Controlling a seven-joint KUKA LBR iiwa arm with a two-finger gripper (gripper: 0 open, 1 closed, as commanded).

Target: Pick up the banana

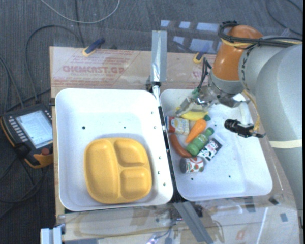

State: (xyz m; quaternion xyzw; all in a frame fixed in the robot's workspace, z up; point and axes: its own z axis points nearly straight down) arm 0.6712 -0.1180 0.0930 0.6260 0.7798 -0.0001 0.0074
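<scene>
Two shallow white bins sit side by side on the worktop [99, 67]. The left bin [91, 111] holds a yellow divided tray [119, 169], lying flat toward its near side. The right bin [234, 174] has a tight cluster of items in its left half. The banana [193, 116] is at the far end of that cluster, lying roughly crosswise. An orange carrot [196, 130] lies slanted just beside the banana on its near side, and a green bottle [200, 142] is right next to the carrot. A black-and-white patterned carton [211, 149], a red sausage-like item [179, 145] and a small can [191, 165] are on the near side. The arm [274, 85] reaches in from the right. The gripper [195, 99] hangs over the bin's far left part, just above or at the banana; contact is unclear. Can't tell if the gripper is open or closed.
</scene>
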